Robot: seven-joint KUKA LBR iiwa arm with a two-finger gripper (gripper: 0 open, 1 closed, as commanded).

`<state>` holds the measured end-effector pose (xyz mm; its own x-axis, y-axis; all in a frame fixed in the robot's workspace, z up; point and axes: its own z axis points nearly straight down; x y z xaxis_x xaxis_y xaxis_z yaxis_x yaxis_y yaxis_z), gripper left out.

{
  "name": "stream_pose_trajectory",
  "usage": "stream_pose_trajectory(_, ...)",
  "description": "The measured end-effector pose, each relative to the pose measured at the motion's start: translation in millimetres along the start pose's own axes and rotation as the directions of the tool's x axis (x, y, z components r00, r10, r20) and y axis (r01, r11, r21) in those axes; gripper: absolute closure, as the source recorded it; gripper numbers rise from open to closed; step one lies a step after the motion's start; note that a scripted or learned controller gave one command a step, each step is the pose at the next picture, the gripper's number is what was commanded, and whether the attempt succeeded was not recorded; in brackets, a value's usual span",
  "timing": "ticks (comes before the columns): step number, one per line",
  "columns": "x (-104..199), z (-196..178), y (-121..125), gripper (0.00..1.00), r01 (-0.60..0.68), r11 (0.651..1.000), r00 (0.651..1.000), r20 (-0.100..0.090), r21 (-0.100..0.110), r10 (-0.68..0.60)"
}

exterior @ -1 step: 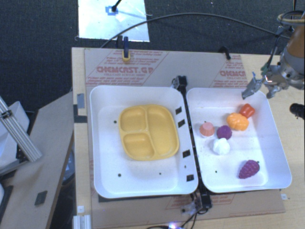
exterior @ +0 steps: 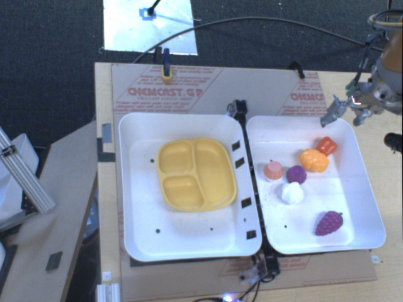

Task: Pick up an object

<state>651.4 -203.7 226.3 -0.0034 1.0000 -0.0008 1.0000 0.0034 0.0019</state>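
**Gripper above the right bin's far corner, toy food below and to its left**

The gripper (exterior: 345,111) hangs at the end of the grey arm that enters from the right, above the far right corner of the right bin (exterior: 365,187). Two fingertips show, one near the bin's far rim and one further right, with a clear gap between them, so the jaws stand apart. Nothing sits between them.

The toy pieces all lie in that bin, nearer the camera than the gripper. Closest to it is a red piece (exterior: 326,145), just below and slightly left of the fingertips. Touching that, on its lower left, is an orange fruit (exterior: 314,160). Further left and lower sits a purple ball (exterior: 296,174), with a small pink piece (exterior: 273,170) beside it toward the divider between the bins. A white piece (exterior: 291,193) lies just under the purple ball, touching it or nearly so. Well apart from the cluster, toward the bin's near edge and roughly straight down from the gripper, lies a purple bunch of grapes (exterior: 329,223).

Far to the gripper's left, the left bin (exterior: 135,168) holds a yellow divided tray (exterior: 196,173) with three compartments, lying flat near the middle. Both bins rest on a cardboard sheet (exterior: 189,87) with red lettering, which covers the bench behind them.
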Motion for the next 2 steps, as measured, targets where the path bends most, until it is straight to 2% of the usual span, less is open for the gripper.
stream_pose_trajectory(1, 8, 44, 1, 0.0, 0.003, 1.0, 1.0, 0.0, 0.001, -0.003)
stream_pose_trajectory(2, 3, 104, 5, 0.0, 0.001, 1.0, 1.0, 0.0, 0.001, -0.001)
